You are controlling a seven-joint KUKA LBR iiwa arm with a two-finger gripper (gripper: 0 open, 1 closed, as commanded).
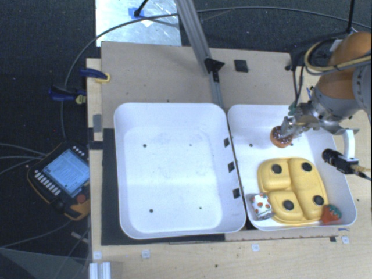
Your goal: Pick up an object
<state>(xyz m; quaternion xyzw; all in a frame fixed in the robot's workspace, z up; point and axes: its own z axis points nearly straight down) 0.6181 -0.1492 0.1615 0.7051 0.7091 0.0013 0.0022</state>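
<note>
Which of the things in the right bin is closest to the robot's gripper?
The small brown round thing, right at the gripper. The yellow block, spotted cup and red piece lie nearer the bin's front.

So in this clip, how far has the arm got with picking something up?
Done: the gripper has reached into the right bin and sits over a small round brown object. In hand: apparently closing in on it; no grasp is confirmed. Left: lifting it. The yellow four-pad toy, spotted cup and strawberry lie untouched.

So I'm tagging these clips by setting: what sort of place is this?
Likely a robotics lab: a robot arm reaching over two white bins, a teach pendant on the floor, and loose cables.
</note>
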